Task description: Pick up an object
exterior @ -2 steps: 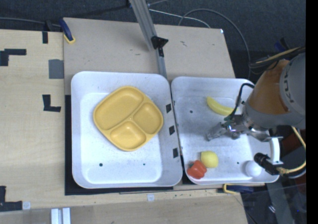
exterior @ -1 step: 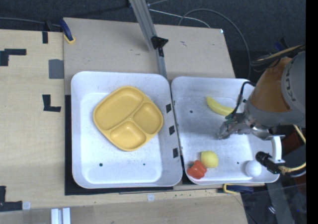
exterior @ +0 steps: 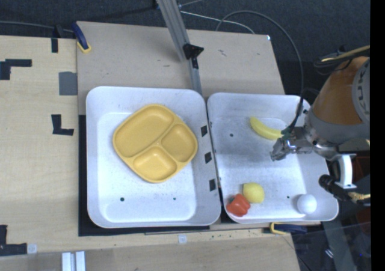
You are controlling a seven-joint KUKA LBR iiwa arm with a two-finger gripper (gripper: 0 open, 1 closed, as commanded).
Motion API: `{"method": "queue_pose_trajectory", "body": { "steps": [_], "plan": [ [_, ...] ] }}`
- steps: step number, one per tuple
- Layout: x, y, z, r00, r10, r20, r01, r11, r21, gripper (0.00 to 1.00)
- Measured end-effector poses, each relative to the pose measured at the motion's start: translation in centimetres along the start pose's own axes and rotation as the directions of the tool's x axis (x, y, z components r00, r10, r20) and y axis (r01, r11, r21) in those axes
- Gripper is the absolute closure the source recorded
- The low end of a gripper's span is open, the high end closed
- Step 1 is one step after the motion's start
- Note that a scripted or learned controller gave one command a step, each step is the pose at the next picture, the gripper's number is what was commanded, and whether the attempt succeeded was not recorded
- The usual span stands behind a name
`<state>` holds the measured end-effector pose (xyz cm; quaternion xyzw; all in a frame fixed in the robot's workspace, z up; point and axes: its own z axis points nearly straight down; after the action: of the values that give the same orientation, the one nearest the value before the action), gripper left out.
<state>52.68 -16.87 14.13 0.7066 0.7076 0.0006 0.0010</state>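
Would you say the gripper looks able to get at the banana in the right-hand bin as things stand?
Probably yes. The gripper sits inside the right bin, just beside the banana, whose near end lies next to it. Nothing rests on the banana, and the lemon and tomato lie well away.

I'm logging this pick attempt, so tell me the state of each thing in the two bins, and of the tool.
Yellow divided plate: lying flat in the left bin, compartments bare.
Banana: lying in the right bin, beside the tool, not lifted.
Lemon: resting at the near edge, touching the tomato.
Tomato: resting in the near corner.
White ball: resting, apart from the others.
Tool: low over the right bin, carrying nothing visible.
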Motion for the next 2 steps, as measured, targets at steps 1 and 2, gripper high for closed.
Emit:
{"method": "queue_pose_trajectory", "body": {
  "steps": [1, 2],
  "plan": [
    [0.6, -0.1, -4.3, 1.0, -0.001, 0.0, 0.001, 1.0, 0.0, 1.0],
    [0.2, -0.2, -10.6, 1.0, 0.0, 0.002, 0.0, 1.0, -0.003, 1.0]
  ]
}}
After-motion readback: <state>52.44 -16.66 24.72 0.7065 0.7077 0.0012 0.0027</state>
